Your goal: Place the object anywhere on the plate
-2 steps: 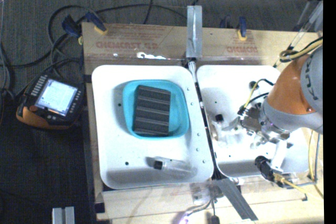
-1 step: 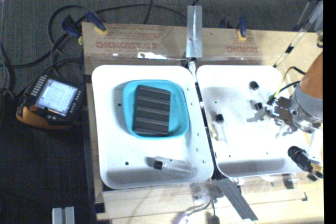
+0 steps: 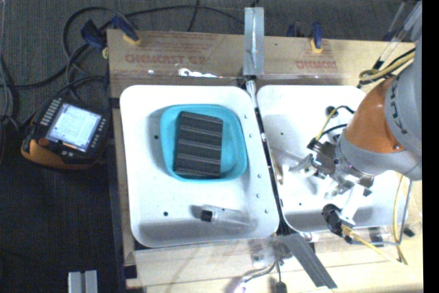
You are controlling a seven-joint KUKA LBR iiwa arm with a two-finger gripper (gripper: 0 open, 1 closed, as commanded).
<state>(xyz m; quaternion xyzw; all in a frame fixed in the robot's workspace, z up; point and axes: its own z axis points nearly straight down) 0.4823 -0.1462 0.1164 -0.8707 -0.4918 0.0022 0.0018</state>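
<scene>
Near the bottom edge of the frame, in the left bin (image 3: 137,147), a small clear item with a dark end, the object (image 3: 218,214), lies flat on the bin floor at lower centre-left; its long axis runs roughly left to right, dark end toward the left. What it is exactly cannot be made out. Just above it, in the middle of the same bin, sits the blue plate (image 3: 236,141), already bearing a dark ribbed block (image 3: 199,144) over most of its centre; bare plate shows as a rim around that block. The gripper (image 3: 319,165) sits in the right bin (image 3: 288,120), at centre right of the frame, below the arm's orange band (image 3: 370,123). Whether it is spread or closed cannot be told; nothing can be seen held in it. Key relation: the object lies to the left of the gripper and slightly lower in frame, across the wall between bins. Judgement: the pick is not yet made, and the coming move calls for a leftward crossing.
</scene>
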